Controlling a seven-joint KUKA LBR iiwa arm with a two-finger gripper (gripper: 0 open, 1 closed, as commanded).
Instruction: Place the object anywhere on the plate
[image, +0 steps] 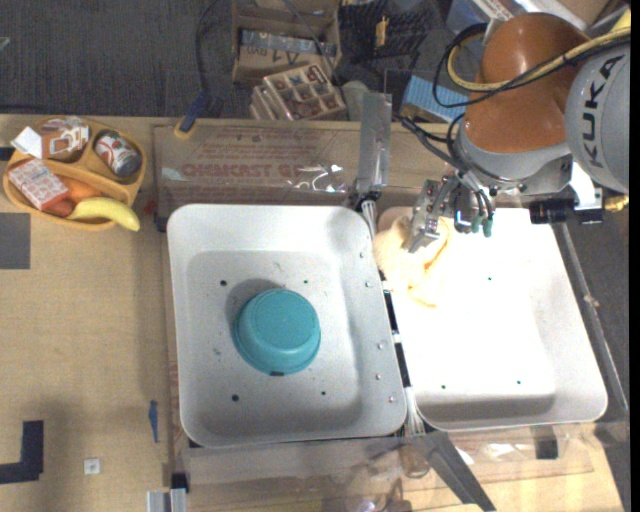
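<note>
A teal plate (278, 330) lies upside-down or dome-like in the left bin (200, 240), slightly left of that bin's centre, well apart from every wall.

The arm (530, 90) comes in over the far right corner of the bench, and its gripper (425, 232) hangs above the far left corner of the right bin (520, 400), close to the wall shared with the left bin. Whether the fingers are spread or pressed together I cannot tell — they are small and blurred against the pale bin.

Just under and beside the gripper sits a yellowish object (428, 270), thin and partly washed out by the bright bin floor; its shape is unclear. It looks to rest on the bin floor near that far left corner, but whether it touches the gripper cannot be made out. It is well apart from the plate — in the other bin.

On the bench's far left edge stands a tray (20, 185) with a banana (105, 211) and small packets.
</note>
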